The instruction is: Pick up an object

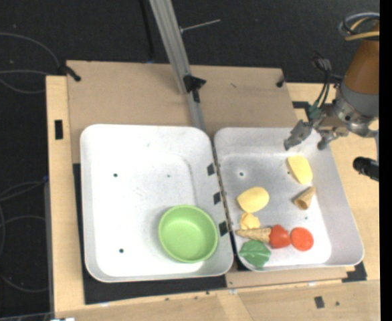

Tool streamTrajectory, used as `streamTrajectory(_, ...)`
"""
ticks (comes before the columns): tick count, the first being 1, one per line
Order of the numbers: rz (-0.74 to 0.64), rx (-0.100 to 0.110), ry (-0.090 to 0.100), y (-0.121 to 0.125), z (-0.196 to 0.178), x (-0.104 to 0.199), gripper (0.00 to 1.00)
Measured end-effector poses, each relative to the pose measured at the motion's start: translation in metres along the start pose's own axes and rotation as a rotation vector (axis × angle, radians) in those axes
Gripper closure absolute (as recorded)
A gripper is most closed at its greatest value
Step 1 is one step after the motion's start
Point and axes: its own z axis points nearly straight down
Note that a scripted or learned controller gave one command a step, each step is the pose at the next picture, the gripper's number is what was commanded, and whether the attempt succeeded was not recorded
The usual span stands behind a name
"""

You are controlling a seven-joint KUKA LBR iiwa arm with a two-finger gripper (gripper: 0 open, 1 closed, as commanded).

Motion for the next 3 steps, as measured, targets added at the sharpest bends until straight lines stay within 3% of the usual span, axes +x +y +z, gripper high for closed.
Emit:
streamTrajectory(1,-0.001,0.001,-0.002,0.000,0.000,-0.001,0.00)
streamTrajectory(3,0.000,0.005,-0.001,-0.002,0.094,0.006,0.00)
